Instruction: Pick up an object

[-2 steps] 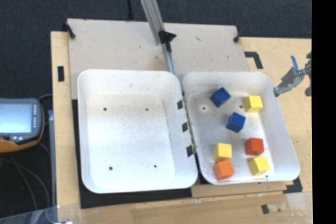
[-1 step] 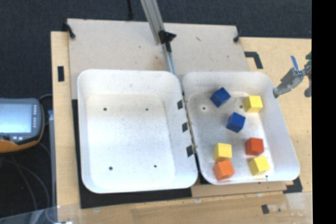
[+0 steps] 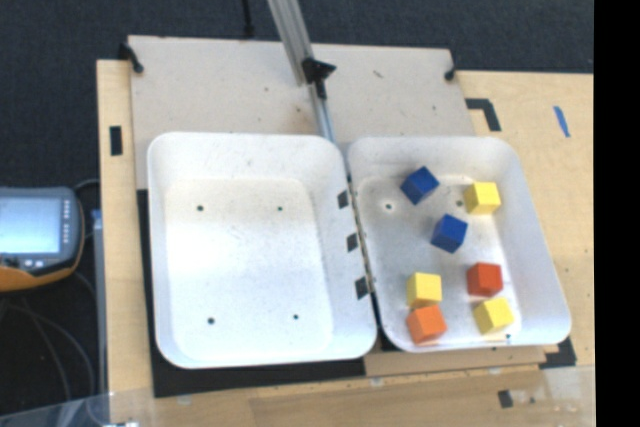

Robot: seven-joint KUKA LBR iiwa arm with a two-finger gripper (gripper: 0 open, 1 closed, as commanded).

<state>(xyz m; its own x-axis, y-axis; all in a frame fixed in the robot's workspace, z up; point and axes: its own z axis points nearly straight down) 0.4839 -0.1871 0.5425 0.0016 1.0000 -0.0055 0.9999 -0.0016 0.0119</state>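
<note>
Seven cubes loose in right bin: two blue, three yellow, red, orange. Left bin alongside, touching. Both on table. Claw state: cannot tell.

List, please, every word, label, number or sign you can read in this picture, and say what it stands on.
There is no legible text.
The handheld device at the left edge has a lit screen, too blurred to read.
The coloured cubes, such as a blue one, and the right bin bear no visible markings.
</note>
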